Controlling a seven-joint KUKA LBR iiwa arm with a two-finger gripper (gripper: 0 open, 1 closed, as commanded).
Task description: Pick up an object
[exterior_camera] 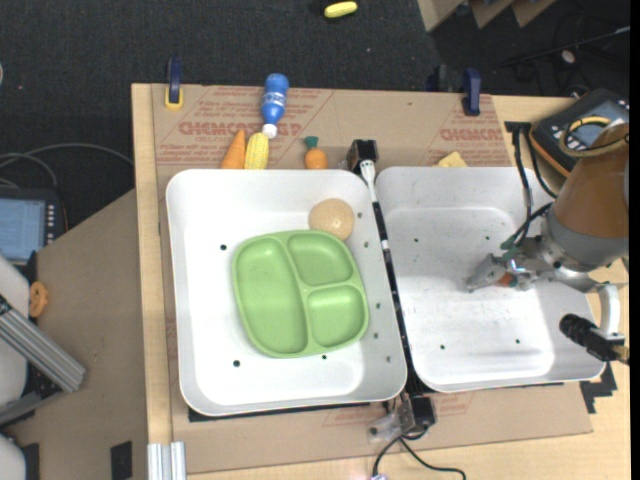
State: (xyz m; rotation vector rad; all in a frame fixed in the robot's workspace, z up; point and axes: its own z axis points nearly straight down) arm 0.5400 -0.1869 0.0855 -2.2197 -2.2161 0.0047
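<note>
Plate (298, 293), green, three-part, mid left bin (200, 218) | tan ball (332, 217) touching plate's far edge | tool (490, 273) low over right bin (450, 353), toward its right edge, finger state cannot tell | toy corn (257, 150) on table (150, 268) beyond left bin

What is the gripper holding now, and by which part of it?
It cannot be told. The gripper is low in the right bin, and any small object at its tip is too blurred to identify.
</note>
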